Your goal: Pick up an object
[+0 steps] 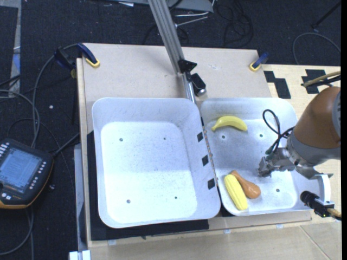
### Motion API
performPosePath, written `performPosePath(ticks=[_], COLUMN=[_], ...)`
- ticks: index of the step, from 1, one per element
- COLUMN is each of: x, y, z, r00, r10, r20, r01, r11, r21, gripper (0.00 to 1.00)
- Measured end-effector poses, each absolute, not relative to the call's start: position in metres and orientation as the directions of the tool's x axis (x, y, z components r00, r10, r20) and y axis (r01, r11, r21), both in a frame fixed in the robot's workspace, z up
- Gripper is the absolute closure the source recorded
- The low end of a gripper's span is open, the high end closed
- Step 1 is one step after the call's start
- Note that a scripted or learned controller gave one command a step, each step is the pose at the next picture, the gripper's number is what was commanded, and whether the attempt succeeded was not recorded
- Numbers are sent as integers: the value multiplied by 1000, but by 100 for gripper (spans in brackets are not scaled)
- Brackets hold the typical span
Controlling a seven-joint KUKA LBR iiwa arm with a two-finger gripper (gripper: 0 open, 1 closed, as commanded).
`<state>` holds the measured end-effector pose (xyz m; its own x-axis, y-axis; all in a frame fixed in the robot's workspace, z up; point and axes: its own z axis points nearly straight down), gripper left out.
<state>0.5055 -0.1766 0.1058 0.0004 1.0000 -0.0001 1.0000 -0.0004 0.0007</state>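
The right bin (282,115) holds a yellow banana (229,123) near its back left. A yellow corn cob (236,192) lies at its front, with an orange-brown pear-shaped object (246,185) touching the cob's right side. My gripper (265,169) reaches down into this bin from the right, just right of the orange-brown object and a little behind it. Nothing shows between its tips. The arm's orange band (320,123) hangs over the bin's right edge.
The left bin (103,145) sits beside the right one, sharing a middle rim with black clips (206,158). A slanted metal pole (171,34) rises from behind the bins. A black cable (271,121) loops over the right bin's back right.
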Motion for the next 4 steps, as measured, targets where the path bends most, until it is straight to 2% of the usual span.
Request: performPosePath(ticks=[2,3,4], x=[498,499,520], y=[-165,-165,-118], z=[196,259,264], r00=[-1,-1,-5], r10=[1000,1000,1000], r20=[-1,-1,1], r01=[1000,1000,1000], r11=[1,1,5], r21=[4,6,0], gripper=[100,100,100])
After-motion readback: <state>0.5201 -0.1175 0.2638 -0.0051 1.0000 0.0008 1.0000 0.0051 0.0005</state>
